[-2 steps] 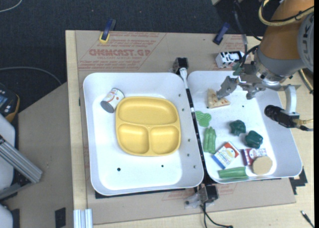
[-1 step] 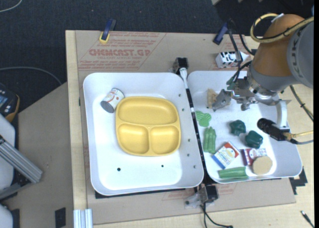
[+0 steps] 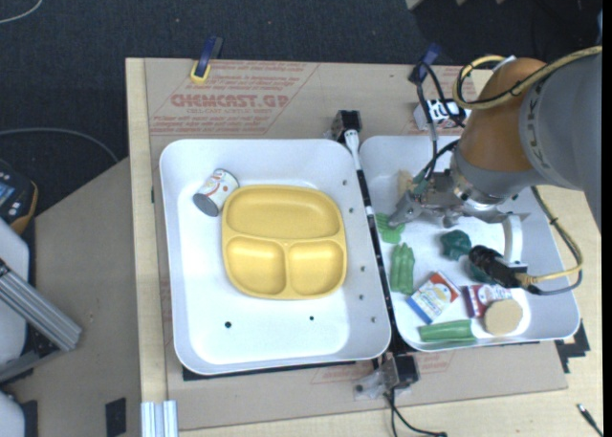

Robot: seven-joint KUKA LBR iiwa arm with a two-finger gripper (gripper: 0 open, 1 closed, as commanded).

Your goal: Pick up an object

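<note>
A divided tray (image 3: 284, 239) lies in the left bin (image 3: 182, 263), a small can (image 3: 214, 191) at its ten o'clock; small items (image 3: 432, 296) crowd the right bin (image 3: 392, 163).

The left bin (image 3: 277, 330) has bare floor along its near edge. A yellow plate (image 3: 282, 239) fills its middle, and a small can (image 3: 215, 191) lies just beside the plate's far-left corner. The right bin (image 3: 382, 158) is crowded with small things along its near half, and the arm (image 3: 497, 129) hangs over its far half.

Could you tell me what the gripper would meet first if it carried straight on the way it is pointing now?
The gripper would probably meet the small green piece just ahead, by the right bin's left wall; depth is unclear, so the bin floor might come first.
</note>
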